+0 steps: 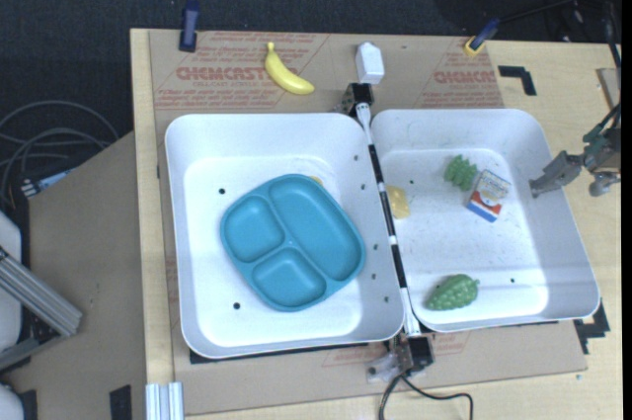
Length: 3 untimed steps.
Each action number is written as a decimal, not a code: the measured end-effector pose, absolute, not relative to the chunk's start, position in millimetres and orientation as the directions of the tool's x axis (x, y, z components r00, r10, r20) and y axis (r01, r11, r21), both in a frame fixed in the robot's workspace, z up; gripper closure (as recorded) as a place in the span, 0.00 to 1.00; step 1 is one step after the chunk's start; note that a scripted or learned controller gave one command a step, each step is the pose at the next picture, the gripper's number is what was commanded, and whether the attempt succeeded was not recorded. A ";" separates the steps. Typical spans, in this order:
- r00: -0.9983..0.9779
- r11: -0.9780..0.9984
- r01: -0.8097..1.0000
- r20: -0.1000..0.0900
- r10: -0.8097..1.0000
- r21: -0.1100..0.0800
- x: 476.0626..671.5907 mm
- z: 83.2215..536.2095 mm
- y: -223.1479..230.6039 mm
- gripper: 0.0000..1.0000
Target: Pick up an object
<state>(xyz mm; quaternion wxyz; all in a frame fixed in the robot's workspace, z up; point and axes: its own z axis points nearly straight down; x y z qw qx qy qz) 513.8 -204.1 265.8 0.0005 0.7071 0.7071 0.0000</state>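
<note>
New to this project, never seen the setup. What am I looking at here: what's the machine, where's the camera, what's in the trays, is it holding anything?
One camera, fixed above the bench, looks down at a slant on two shallow white bins set side by side. The machine is a single robot arm reaching in from the right; its gripper sits at the right bin's outer rim, and nothing can be seen between its jaws. Whether they are open or shut is not clear at this size.

The left bin holds a blue divided plate. The right bin holds a small red, white and blue carton, a green toy beside it, a bumpy green piece that looks like toy grapes near the front, and a pale yellow item by the divider. A toy banana lies on the bench behind the bins. The job is to pick up an object.
</note>
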 end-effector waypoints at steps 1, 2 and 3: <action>-0.001 0.001 1.000 0.001 1.000 0.000 604.1 188.1 -166.6 0.00; -0.002 0.002 1.000 -0.001 1.000 0.003 623.6 95.8 -155.5 0.00; -0.002 0.002 1.000 -0.004 1.000 0.008 624.8 107.4 -156.3 1.00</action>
